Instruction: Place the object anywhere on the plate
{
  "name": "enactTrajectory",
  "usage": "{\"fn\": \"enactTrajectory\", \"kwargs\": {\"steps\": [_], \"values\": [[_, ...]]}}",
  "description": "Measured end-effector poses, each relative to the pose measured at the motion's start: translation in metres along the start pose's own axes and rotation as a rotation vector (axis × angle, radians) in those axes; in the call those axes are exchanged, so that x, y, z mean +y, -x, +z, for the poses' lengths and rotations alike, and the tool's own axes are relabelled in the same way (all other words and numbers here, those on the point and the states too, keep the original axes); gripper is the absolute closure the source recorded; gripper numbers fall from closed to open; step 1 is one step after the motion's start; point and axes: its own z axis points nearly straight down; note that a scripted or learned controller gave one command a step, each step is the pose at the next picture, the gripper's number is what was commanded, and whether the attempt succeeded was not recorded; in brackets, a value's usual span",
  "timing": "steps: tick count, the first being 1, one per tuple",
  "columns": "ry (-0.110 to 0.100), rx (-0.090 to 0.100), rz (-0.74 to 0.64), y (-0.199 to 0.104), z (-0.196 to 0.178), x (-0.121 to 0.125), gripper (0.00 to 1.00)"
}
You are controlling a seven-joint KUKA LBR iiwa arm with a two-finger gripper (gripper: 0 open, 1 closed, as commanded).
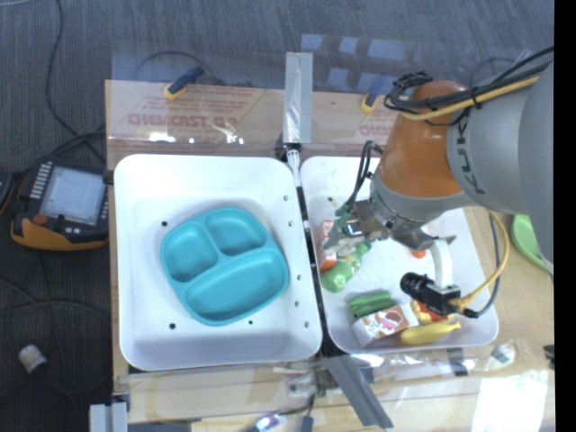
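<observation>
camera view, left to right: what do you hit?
Pendant → teal plate → bin divider → green bottle → end effector → banana

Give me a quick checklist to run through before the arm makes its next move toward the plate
1. Plate sits flat in the left bin, compartments free: ok.
2. Gripper is over the right bin, above the green object by the divider: ok.
3. An object is held between the fingers: cannot tell, the wrist blocks the view.
4. Other items, the banana and carton, lie apart from the gripper: ok.
5. Object on the plate: not ok, not yet done.
</observation>
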Motion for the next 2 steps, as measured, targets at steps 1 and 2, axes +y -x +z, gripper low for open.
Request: {"fn": "enactTrajectory", "kwargs": {"steps": [1,2], "values": [[0.001,-0.002,-0.024,-0.074,-0.075,-0.007,1.0],[0.002,-0.005,0.085,-0.056,-0.122,0.015,1.0]]}}
